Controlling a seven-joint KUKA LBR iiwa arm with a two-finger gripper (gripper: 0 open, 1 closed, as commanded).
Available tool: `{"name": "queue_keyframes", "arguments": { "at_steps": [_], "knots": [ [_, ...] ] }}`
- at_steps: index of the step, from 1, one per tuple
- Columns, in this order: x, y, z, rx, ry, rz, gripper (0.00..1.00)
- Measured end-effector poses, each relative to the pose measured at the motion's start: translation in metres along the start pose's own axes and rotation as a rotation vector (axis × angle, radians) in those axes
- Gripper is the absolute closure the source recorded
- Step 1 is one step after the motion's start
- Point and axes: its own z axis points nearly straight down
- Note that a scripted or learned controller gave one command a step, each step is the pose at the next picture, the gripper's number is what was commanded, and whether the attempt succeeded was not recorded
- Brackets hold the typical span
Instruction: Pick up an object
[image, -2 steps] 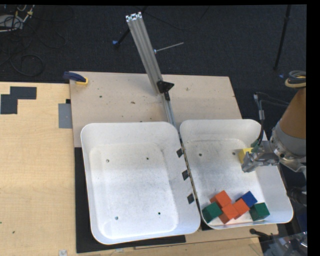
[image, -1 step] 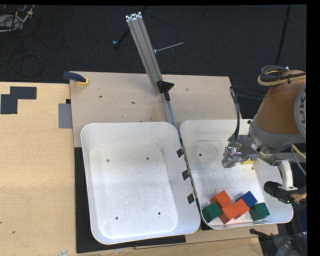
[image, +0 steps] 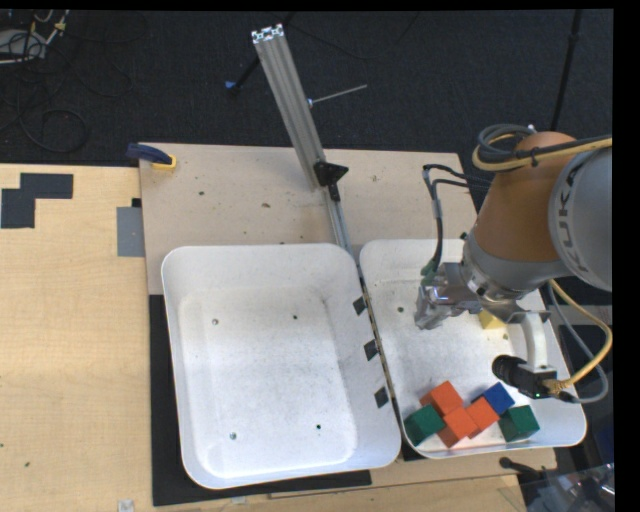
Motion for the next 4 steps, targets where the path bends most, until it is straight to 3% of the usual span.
{"name": "queue_keyframes", "arguments": {
  "at_steps": [3,4],
  "knots": [
    [0.128,0.062,-0.003,-0.001,-0.002,0.001,1.00],
    [0.128,0.061,-0.002,0.002,-0.003,-0.004,0.00]
  ]
}}
